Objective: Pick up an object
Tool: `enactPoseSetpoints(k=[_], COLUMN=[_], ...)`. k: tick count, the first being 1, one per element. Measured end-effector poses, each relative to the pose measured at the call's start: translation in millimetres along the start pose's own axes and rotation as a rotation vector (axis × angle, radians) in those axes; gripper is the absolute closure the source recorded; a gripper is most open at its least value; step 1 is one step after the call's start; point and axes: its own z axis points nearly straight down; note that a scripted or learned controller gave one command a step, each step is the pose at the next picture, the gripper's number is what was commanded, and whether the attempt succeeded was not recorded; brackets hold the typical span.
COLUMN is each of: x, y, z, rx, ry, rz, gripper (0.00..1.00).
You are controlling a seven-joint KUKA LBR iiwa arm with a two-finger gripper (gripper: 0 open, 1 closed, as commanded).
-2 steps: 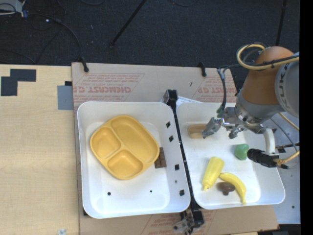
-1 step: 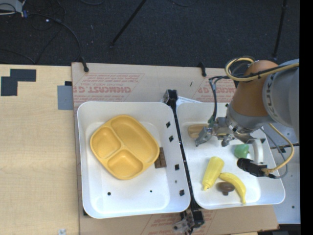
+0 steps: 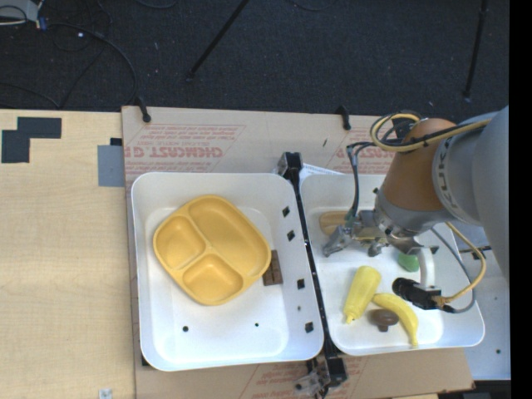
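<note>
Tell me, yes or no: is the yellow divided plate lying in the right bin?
No. The yellow divided plate lies in the left bin; the right bin holds the banana.

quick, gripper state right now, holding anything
Gripper: low in the right white bin, above the yellow squeeze bottle; open or closed cannot be told, and nothing is visibly held.

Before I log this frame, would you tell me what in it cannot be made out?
- Brown block, camera view: partly tucked under the yellow plate.
- Green thing, camera view: partly hidden by the arm; too small to identify.
- Tan thing behind the gripper: mostly covered.
- Brown thing: overlapped by the banana.
</note>
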Motion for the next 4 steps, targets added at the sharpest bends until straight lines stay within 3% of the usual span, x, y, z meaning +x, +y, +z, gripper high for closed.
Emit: enactPoseSetpoints(k=[1,4], x=[-0.9,-11.9], y=[0.4,-10.7], z=[-12.4,-183.3], rx=[-0.001,-0.011], ry=[0.000,-0.002], rz=[0.003,-0.001], gripper=[1.00,1.00])
